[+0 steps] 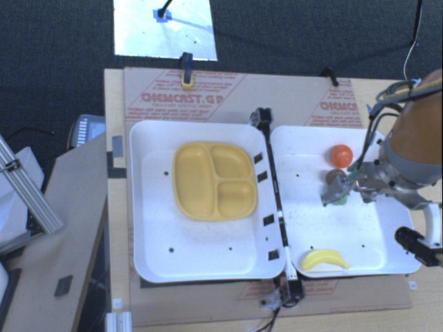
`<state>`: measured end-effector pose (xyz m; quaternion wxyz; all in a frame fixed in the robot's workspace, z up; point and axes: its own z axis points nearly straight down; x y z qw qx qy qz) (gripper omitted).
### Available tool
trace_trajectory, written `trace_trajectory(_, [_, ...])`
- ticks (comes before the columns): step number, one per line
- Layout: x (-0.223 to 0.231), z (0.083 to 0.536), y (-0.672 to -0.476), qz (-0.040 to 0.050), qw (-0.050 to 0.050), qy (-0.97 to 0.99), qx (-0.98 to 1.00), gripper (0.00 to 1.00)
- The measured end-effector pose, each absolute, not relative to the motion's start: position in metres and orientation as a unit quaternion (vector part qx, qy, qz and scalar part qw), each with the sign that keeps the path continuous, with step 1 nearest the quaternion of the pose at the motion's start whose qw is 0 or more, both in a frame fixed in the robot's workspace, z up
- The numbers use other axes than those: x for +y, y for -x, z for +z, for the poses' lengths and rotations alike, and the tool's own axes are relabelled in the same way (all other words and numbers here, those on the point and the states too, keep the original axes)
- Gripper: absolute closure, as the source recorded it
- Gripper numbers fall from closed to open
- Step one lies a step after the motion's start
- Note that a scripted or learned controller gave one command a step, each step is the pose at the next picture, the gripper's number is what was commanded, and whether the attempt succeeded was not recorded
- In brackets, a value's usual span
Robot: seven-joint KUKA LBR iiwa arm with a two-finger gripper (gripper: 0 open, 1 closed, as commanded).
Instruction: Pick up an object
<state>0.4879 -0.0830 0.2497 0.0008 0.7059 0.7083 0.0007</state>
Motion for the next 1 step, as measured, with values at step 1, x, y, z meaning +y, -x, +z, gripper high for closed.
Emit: trace_trajectory(1, [-0.0828, 0.2081, -0.4891, -0.0005, -0.001, -0.707, 0.707, 0.00])
